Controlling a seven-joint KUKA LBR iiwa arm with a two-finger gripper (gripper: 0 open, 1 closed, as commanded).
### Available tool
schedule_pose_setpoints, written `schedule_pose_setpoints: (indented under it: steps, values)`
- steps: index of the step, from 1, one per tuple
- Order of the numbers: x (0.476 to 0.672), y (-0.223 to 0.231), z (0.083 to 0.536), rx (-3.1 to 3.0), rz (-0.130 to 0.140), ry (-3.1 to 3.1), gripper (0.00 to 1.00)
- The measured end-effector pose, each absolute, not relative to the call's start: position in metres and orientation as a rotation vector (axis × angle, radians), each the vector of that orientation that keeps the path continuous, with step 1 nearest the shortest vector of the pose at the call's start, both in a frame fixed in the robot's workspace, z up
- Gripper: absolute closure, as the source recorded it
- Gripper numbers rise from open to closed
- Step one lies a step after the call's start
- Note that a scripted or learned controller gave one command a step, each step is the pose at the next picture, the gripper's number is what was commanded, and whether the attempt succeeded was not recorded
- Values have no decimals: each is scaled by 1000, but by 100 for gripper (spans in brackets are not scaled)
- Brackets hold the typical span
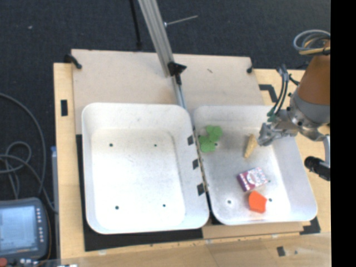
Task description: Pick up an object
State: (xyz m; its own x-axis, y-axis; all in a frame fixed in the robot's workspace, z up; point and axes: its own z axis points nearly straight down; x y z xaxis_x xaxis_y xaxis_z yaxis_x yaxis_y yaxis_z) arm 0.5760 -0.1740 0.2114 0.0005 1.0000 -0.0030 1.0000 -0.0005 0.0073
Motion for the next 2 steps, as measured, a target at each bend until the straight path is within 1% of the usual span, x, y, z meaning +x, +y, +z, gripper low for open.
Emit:
schedule_pose_setpoints:
  steps: [1,2]
  values:
    - [579,-177,256,2213,5,2220,100]
    - [571,-117,260,2213,3,2229,100]
